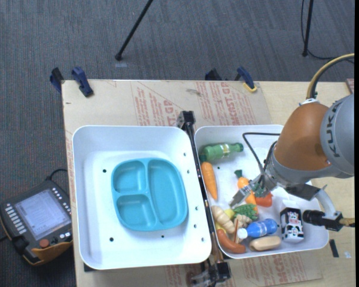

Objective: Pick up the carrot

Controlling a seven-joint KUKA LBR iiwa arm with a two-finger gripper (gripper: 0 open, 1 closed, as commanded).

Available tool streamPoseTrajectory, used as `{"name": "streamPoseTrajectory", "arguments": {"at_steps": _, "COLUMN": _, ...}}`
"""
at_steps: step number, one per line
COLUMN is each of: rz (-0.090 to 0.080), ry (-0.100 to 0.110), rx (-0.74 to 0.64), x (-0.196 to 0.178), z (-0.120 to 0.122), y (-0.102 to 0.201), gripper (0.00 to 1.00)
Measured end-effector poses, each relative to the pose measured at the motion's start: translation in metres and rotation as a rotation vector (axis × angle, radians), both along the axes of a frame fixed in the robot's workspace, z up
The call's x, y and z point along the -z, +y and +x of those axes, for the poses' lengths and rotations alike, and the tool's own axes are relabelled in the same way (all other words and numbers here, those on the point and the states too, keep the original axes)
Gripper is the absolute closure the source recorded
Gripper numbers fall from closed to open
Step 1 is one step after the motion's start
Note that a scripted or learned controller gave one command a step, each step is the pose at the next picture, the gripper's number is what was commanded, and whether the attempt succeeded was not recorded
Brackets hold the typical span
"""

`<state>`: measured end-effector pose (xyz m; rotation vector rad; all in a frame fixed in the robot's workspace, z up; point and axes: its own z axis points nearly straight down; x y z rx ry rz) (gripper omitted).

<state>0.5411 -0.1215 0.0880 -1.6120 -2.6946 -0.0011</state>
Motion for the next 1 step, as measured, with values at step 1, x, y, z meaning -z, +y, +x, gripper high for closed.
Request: {"name": "streamPoseTrajectory", "arguments": {"at_steps": 1, "rz": 0.001, "ry": 0.0, "rx": 0.007, "x": -0.0096, "z": 0.0001, "y": -0.0009, "gripper": 1.0}}
